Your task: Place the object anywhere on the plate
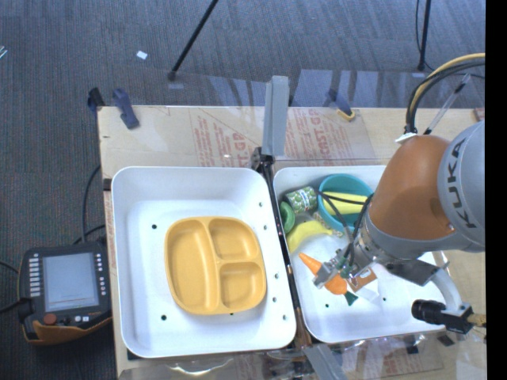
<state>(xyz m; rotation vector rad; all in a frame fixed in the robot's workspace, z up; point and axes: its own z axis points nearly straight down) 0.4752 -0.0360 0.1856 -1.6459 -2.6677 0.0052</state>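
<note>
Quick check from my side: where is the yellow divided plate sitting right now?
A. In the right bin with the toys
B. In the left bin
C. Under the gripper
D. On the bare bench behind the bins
B: the yellow divided plate lies flat in the left bin, apart from the gripper over the right bin.

Bench [198, 137]: brown board top with faint red printing and a clear sheet over its far part, seen from above at a slant.

Directly on it:
- Left bin [131, 212], shallow, white, rounded corners, toward 8 o'clock of the bench top.
- Right bin [333, 331], same kind, toward 4 o'clock, its left wall just beside the left bin's right wall.
- Grey upright post [276, 117], at 12 o'clock from the seam between the two bins.
- Blue clamp [124, 108] at the far left corner, about 10 o'clock.
- Blue clamp with yellow tip [342, 108] on the far edge, about 1 o'clock.
</note>
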